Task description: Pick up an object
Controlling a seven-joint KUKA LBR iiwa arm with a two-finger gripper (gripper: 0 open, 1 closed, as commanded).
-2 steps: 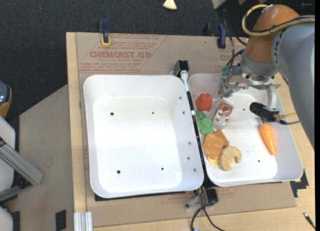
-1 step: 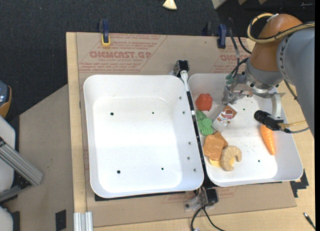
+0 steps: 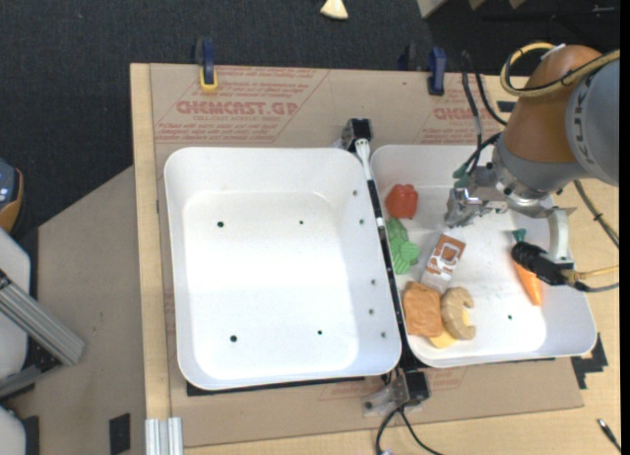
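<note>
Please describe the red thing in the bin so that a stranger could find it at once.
Look at the right bin, the one of the two where the arm reaches in. Near its far left corner, beside the wall it shares with the other bin, lies the red thing. It is the only red item; the green one lies just in front of it.

You look down from one camera fixed high above the bench. It tilts a bit, so the far edge of the bench sits at the top. You are far enough to see both white bins, the left bin and the right bin, side by side. The arm comes in from your right.
</note>
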